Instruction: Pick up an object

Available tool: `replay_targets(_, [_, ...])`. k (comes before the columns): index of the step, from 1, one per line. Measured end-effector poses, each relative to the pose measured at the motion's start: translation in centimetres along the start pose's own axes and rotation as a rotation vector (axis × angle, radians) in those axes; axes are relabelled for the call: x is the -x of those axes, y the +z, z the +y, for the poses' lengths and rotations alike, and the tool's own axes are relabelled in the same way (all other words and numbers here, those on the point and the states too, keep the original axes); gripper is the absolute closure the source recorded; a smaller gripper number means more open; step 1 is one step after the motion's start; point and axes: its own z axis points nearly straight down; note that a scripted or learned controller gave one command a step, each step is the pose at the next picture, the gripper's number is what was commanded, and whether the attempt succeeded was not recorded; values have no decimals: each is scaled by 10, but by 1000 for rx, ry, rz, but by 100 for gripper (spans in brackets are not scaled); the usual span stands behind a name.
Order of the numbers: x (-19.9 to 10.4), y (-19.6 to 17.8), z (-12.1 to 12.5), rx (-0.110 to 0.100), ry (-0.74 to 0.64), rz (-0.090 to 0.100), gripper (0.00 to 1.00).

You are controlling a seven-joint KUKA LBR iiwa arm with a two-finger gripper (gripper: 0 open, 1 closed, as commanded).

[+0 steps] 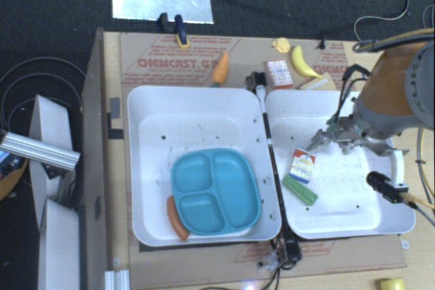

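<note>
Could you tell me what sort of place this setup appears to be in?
Most likely a robotics lab bench for grasping trials: a grey arm reaches over two white bins on a cardboard-covered bench, with toy food such as a banana and carrot, and loose cables on the carpet.

The blue tray [216, 191] is covering part of the orange sausage [177, 218] at its seven o'clock, the arm's wrist is hiding the gripper [325, 137], and a yellow object [393, 284] is running off the bottom edge.
</note>
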Motion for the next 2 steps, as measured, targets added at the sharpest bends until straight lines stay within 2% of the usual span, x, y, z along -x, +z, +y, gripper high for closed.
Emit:
replay_targets(1, [-36, 39, -9, 9, 5, -2, 0])
replay_targets(2, [43, 22, 33, 11, 12, -8, 0])
